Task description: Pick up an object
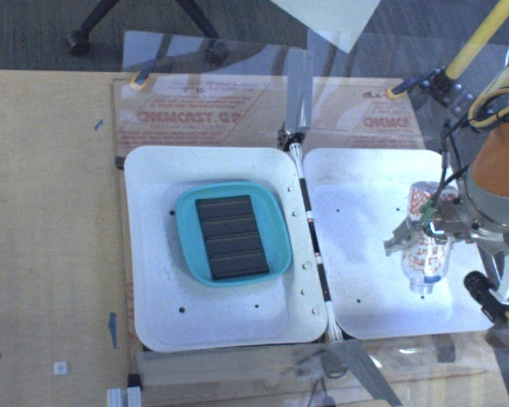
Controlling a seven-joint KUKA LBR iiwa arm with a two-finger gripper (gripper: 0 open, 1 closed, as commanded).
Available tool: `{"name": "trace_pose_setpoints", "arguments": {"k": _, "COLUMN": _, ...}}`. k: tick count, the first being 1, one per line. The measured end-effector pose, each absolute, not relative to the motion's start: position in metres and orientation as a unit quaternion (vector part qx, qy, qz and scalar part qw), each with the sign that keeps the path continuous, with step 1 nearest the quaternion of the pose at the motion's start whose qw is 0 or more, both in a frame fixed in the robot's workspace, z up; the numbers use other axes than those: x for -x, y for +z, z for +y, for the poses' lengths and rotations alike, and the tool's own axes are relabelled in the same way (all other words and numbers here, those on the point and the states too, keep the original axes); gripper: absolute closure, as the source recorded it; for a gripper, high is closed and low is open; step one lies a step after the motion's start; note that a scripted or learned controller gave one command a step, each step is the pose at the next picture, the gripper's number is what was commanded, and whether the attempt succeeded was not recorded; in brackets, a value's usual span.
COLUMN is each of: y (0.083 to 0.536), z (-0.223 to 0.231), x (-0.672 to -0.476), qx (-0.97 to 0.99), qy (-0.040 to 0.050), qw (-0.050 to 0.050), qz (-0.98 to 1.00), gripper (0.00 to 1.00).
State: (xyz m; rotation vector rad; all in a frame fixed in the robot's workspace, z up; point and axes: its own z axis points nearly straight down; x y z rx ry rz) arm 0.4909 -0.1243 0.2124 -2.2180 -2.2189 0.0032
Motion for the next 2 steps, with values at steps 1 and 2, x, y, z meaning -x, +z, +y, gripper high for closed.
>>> {"name": "trace_pose_setpoints", "arguments": {"k": 1, "y": 0.0891, "z": -0.1872, "x": -0.5180, "qx": 0.658, "qy": -0.0005, "qw": -0.001, "qz": -0.753, "gripper": 0.00}}
{"name": "trace_pose_setpoints", "arguments": {"k": 2, "y": 0.0985, "z": -0.1884, "x": -0.5180, "qx": 0.659, "qy": -0.0006, "qw": -0.002, "qz": -0.752, "gripper": 1.00}}
